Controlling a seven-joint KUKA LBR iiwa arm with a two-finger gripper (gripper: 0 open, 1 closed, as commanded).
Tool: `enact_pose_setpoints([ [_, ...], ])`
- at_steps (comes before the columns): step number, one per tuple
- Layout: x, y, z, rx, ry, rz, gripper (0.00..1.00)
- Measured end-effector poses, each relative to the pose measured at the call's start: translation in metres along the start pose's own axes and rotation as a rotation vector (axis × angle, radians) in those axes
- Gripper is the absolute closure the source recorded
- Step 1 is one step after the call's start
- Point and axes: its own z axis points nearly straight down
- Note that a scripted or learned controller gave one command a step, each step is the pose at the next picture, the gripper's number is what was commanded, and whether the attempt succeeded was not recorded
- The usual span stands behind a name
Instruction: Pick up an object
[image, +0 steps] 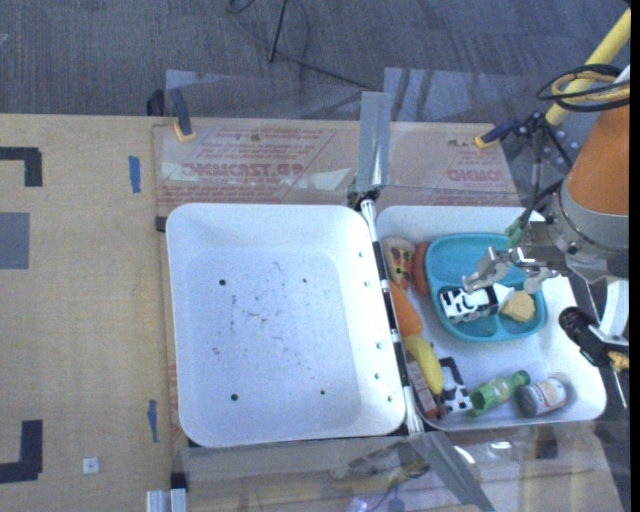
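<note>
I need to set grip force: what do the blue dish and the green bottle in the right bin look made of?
Blue dish: apparently smooth moulded plastic, uniform colour with a soft sheen. Green bottle: probably glossy, translucent plastic, judging by its bright highlights; too small to be sure.

Bright, even overhead light, and we see mild softness.
Bins (270, 225) glare white; arm (600, 165) blurs at 3 o'clock.

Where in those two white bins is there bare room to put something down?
The left bin has a wide bare floor, wall to wall. The right bin is crowded: the blue tray under the gripper, the banana along the divider, the green bottle and jar at its near wall.
</note>
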Motion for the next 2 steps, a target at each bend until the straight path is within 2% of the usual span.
enact_pose_setpoints([
  [1, -0.012, 0.037, 0.071, -0.001, 0.0, 0.049, 0.0],
  [2, -0.058, 0.068, 0.162, -0.024, -0.004, 0.261, 0.0],
])
